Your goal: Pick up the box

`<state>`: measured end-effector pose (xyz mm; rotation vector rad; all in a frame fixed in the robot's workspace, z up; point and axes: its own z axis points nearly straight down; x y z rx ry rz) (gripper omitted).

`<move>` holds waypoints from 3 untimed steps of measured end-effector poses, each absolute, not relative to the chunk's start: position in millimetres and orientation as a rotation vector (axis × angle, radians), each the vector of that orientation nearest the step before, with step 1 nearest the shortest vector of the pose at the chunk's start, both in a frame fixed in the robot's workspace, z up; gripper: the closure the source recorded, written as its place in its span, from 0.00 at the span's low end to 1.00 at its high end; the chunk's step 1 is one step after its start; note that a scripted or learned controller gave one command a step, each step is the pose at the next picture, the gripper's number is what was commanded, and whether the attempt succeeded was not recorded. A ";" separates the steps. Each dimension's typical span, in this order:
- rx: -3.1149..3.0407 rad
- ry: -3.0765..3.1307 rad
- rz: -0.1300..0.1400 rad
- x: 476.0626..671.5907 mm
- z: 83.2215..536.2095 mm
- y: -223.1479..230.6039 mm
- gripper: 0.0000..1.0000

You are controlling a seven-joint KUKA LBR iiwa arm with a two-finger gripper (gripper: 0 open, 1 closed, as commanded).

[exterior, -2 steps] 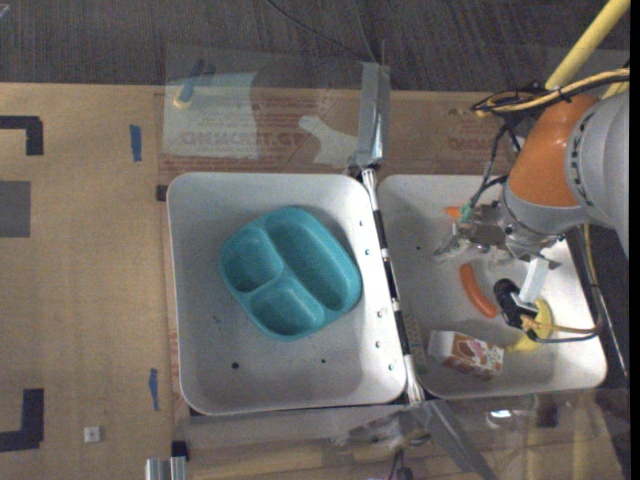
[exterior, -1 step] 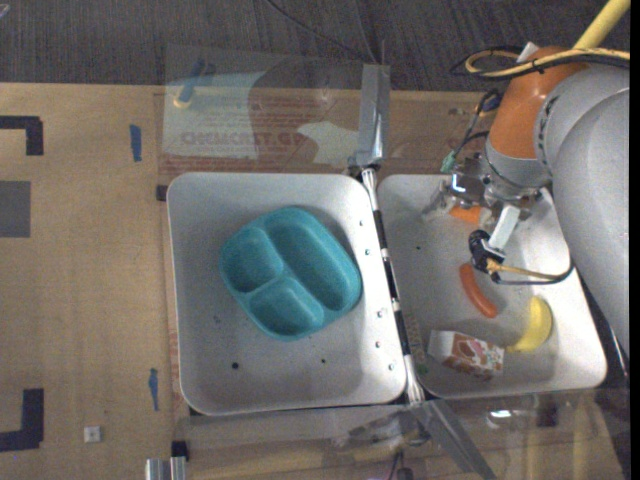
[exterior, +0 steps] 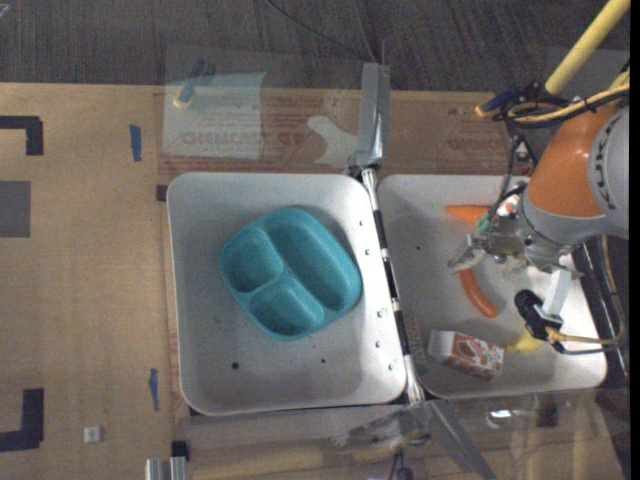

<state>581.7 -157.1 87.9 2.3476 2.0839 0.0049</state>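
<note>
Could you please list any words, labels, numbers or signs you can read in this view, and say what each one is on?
None can be read for certain.
Clear sheet taped to the bench above the left bin: a row of large letters, seen reversed and too faint to read.
Box in the right bin: printed red and white panels, too small and blurred to read.

Dim even light, soft focus, faint glare on bins [exterior: 190, 268].

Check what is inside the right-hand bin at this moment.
The right bin holds the small box near its front edge, an orange carrot-like piece and a bit of yellow. The arm and gripper cover part of the bin floor, so anything beneath them is hidden.
</note>
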 end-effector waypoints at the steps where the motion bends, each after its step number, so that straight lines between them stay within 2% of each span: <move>1: 2.351 2.071 0.012 582.8 99.7 -161.2 1.00; 2: 2.542 1.838 0.003 607.3 87.5 -158.7 1.00; 3: 2.100 2.328 0.003 651.5 146.9 -153.8 1.00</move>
